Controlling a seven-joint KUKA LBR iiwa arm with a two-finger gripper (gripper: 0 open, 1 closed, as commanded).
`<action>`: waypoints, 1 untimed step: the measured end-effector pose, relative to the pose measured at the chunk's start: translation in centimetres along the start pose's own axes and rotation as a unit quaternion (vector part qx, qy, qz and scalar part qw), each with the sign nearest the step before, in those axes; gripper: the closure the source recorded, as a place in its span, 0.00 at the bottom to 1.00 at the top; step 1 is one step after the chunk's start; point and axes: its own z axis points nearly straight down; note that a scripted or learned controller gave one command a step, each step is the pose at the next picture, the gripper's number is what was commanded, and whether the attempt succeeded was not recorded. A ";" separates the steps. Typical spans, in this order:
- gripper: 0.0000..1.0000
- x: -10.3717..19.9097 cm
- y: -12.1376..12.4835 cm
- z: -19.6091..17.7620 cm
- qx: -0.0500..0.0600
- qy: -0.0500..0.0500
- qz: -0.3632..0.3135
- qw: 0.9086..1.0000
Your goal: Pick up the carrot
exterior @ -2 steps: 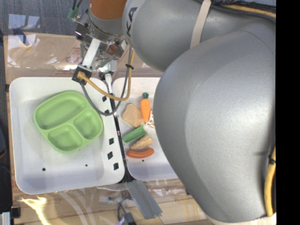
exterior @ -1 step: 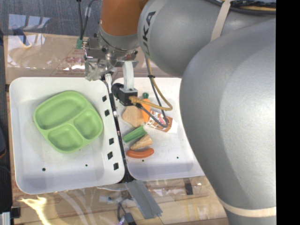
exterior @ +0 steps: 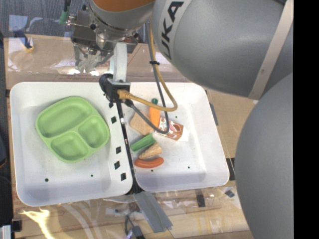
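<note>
The carrot (exterior: 155,116) is a short orange piece with a green top. It lies in the right bin (exterior: 197,156) near the far middle, among other toy foods, and a yellow cable hanging from the arm crosses just above it. My gripper (exterior: 90,59) hangs over the far rim of the left bin, well to the left of the carrot and beyond it. Nothing shows in its grasp.
A green divided plate (exterior: 73,128) sits in the left bin (exterior: 30,178). Around the carrot lie a bread slice (exterior: 140,125), a brown-and-white packet (exterior: 173,130), a green vegetable (exterior: 143,142), a tan wedge (exterior: 151,152) and a red sausage (exterior: 149,163). The arm's bulk covers the upper right.
</note>
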 end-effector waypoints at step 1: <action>1.00 -7.6 3.2 1.5 0.006 -0.004 -0.039 0.999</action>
